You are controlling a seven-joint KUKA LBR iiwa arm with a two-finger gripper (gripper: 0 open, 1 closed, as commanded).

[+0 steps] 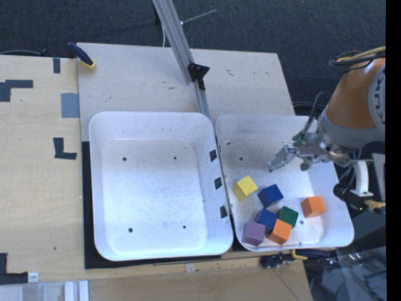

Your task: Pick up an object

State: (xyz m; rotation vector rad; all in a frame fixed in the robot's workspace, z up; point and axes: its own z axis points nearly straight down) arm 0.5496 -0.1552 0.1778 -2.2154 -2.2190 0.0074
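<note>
The gripper (280,162) hangs over the right bin (250,127) holding nothing – I cannot tell its opening – and the cubes (270,195) lie so close together that the fingers may push them apart instead of closing on one.

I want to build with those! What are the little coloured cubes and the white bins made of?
The small coloured cubes, such as the yellow one, look like painted wood or foam: matte, solid colour, crisp edges; I can't tell which. The two shallow white bins look like moulded plastic: smooth, rounded corners, slightly speckled.
</note>
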